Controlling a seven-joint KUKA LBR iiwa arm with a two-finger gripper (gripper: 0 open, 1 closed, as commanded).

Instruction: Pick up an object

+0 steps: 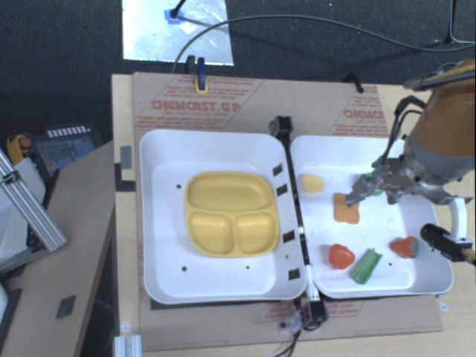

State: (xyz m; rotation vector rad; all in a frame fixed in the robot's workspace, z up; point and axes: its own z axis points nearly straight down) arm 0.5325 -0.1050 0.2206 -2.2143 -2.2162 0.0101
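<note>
The right bin (pixel 424 285) holds several small objects. A flat orange piece (pixel 346 213) lies near its middle, and a pale yellow lump (pixel 312 183) sits toward its back left. Along the front lie a red round piece (pixel 341 256), a green stick (pixel 366 266) and a red-orange piece (pixel 404 247). My gripper (pixel 356 195) reaches in from the right and its tip is right at the upper right corner of the flat orange piece. Whether it touches that piece I cannot tell. Nothing is seen lifted off the bin floor.
The left bin (pixel 160 199) holds a yellow divided tray (pixel 230 213). A black hinge strip (pixel 291 199) runs between the two bins. The arm's grey body and orange band (pixel 446 125) hang over the right bin's back right corner.
</note>
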